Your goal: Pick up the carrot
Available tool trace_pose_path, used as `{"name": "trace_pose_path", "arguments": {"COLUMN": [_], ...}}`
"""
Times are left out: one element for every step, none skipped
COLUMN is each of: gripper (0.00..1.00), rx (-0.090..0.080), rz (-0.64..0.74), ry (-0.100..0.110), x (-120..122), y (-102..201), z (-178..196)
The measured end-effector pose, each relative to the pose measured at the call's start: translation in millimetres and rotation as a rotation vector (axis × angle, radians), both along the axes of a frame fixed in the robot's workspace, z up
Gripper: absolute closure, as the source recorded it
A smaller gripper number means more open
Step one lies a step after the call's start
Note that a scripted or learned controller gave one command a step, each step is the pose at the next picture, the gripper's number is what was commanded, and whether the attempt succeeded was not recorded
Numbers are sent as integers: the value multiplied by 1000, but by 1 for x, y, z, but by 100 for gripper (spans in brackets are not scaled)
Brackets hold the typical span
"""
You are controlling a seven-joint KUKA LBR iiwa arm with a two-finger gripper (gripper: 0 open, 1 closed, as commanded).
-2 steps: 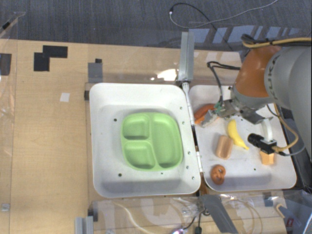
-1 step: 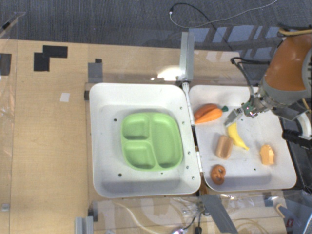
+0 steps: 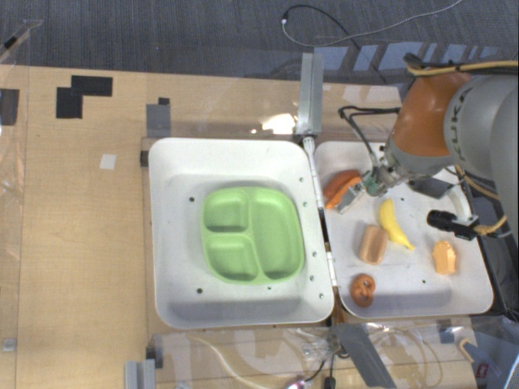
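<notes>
The arm reaches into the right bin (image 3: 486,298), and the gripper (image 3: 354,194) is down at the carrot (image 3: 339,182), which lies near that bin's left wall, toward its far left corner. The orange of the carrot sits right against the grey finger tips, touching or nearly so, but whether the fingers stand apart, together, or clamped around it I cannot tell; the wrist and fingers blur into the carrot's near end. So no claim of a hold yet.

Elsewhere in the right bin: a banana (image 3: 394,224) near the middle, a tan bread roll (image 3: 373,244) just beside it, an apple (image 3: 362,289) by the near edge, an orange wedge (image 3: 444,258) toward the right side. The left bin (image 3: 162,217) carries a green divided plate (image 3: 251,234).

What could spoil this, in my judgement? The carrot is tapered and smooth, so a pinch near one end could squirt it out sideways or let it swing and drop on the lift. It also lies close to the left wall, so a finger could catch the wall or wedge the carrot against it instead of closing around it. The banana is near enough for a wide approach to nudge it.
</notes>
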State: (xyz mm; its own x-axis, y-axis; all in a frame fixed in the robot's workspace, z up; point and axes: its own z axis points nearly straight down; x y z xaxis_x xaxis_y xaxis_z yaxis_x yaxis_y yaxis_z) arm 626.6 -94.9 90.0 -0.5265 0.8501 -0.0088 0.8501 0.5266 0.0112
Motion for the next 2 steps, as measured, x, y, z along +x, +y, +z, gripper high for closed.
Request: {"name": "trace_pose_path", "arguments": {"gripper": [0,0], "rx": [4,5], "rz": [-252,-354], "ry": [6,7], "x": [44,34], "y": [33,76], "z": [97,144]}}
